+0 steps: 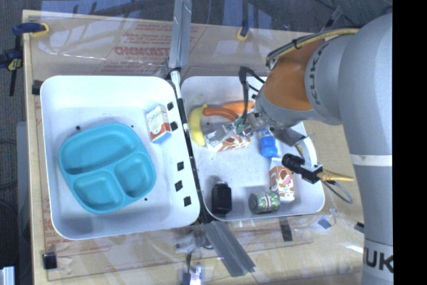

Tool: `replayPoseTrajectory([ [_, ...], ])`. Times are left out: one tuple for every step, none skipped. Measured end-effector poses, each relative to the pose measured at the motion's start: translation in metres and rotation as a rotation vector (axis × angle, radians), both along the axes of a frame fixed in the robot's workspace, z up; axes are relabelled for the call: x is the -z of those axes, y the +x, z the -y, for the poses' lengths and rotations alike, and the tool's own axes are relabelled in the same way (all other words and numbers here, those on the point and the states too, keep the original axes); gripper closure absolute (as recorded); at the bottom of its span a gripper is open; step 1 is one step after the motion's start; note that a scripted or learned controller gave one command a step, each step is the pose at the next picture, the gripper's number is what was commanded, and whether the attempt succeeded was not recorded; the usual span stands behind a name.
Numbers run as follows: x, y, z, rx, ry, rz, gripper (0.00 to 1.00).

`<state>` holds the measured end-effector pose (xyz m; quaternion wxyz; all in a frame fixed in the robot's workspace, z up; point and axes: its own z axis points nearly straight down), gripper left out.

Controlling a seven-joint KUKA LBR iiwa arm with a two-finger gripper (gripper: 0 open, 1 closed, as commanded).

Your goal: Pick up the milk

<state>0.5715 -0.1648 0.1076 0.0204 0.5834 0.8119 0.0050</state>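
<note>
A small white carton with a red and orange label (157, 122), which I take for the milk, lies in the left bin (53, 97) near its right wall, just past the blue plate. My gripper (244, 126) is down in the right bin (220, 85), over a crumpled silvery packet (227, 137), about a hand's width to the right of that carton and across the wall between the bins. The grey wrist and orange band hide much of the gripper.
A blue divided plate (107, 167) takes up the left bin's middle. The right bin holds a banana (195, 125), a carrot (227, 109), a blue block (268, 146), a white and orange carton (282, 182), a green can (265, 201) and a black object (221, 197).
</note>
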Motion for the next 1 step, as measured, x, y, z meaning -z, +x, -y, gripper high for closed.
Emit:
replayPoseTrajectory([
  [-0.0150,0.0038,0.0012,-0.003,-0.004,0.009,1.00],
])
